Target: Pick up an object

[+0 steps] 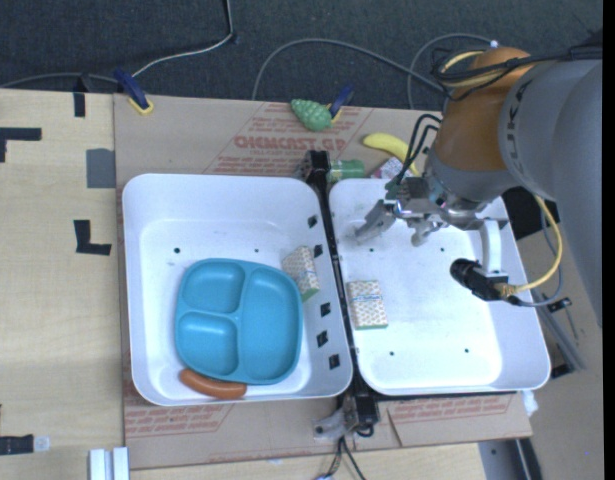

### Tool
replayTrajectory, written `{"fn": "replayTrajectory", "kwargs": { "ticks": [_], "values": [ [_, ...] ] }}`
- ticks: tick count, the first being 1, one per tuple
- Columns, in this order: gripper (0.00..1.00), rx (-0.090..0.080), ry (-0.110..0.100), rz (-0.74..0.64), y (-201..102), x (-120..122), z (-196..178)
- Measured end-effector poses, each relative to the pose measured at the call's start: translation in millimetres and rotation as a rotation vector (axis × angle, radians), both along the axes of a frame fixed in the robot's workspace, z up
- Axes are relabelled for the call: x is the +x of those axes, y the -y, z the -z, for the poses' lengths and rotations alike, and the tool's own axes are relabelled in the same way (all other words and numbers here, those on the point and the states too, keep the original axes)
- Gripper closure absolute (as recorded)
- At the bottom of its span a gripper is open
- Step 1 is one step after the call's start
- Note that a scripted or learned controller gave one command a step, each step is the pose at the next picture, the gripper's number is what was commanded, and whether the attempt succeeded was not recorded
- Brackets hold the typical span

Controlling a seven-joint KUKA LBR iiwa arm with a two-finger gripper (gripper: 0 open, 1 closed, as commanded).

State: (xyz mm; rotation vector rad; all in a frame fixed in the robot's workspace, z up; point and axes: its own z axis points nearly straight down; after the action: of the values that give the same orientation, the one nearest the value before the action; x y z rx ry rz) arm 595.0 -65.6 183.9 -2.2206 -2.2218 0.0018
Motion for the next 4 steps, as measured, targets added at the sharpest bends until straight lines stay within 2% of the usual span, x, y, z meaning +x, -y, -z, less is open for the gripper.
{"fn": "replayTrajectory", "kwargs": {
  "ticks": [1,2,3,4],
  "values": [
    [0.0,0.0,-0.001,0.0,-10,-28,0],
    [0.0,0.001,-0.001,-0.002,-26,-21,0],
    [0.0,-0.001,0.001,0.0,28,57,-13],
    [0.0,0.001,0.0,-0.002,-52,21,0]
  ]
}}
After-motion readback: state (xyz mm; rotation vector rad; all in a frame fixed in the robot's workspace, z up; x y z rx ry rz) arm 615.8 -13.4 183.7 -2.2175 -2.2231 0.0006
